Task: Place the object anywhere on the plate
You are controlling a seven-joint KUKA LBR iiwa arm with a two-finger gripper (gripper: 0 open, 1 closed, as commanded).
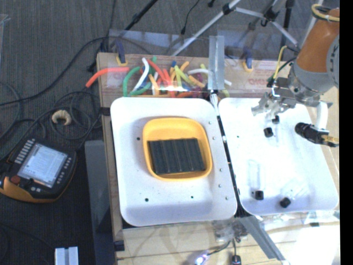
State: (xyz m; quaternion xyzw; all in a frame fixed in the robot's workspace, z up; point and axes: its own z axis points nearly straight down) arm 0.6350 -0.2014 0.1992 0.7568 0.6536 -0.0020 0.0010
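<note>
Two white bins (165,211), one yellow plate (176,128); end effector (271,115) opening unclear.

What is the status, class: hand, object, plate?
Hand over right white bin, far end. Yellow plate with dark ridged insert in left white bin. Small black objects scattered in right bin.

Bench (165,242) bearing two white bins

The left bin (127,186) and right bin (314,175) sit side by side, edges nearly touching; a tangle of coloured tubes (160,76) lies along the bench's far edge behind the left bin.
</note>
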